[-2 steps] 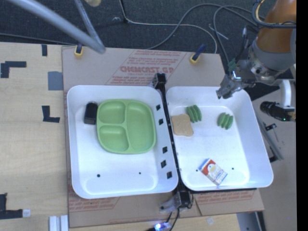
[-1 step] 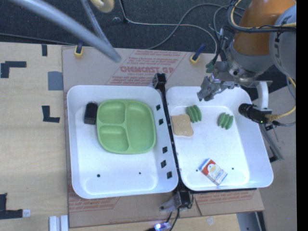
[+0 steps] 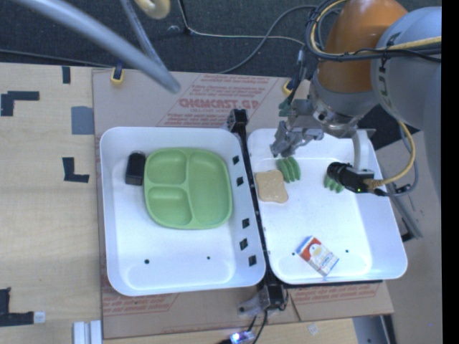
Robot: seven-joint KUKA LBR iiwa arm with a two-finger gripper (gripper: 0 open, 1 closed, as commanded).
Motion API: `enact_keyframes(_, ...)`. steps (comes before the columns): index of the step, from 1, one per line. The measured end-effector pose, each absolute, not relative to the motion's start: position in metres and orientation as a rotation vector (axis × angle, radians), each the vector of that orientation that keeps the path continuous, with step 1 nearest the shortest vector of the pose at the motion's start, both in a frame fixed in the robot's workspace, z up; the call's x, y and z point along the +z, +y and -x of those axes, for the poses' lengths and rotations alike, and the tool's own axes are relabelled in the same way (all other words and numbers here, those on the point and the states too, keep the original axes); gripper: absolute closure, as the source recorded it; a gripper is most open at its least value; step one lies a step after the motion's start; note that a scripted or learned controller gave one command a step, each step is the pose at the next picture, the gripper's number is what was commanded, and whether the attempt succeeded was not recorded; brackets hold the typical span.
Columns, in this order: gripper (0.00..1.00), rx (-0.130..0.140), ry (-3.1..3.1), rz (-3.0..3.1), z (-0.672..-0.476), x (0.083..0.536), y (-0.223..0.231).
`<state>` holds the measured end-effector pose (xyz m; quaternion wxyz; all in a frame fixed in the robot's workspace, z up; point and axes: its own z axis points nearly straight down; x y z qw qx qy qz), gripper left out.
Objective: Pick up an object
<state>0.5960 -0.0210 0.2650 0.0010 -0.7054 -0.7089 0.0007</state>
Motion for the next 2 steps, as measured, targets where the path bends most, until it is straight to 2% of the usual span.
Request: enact_keyframes(2, 1.0, 0.003, -2.227, 2.212, -0.584, 0.233, 0.082)
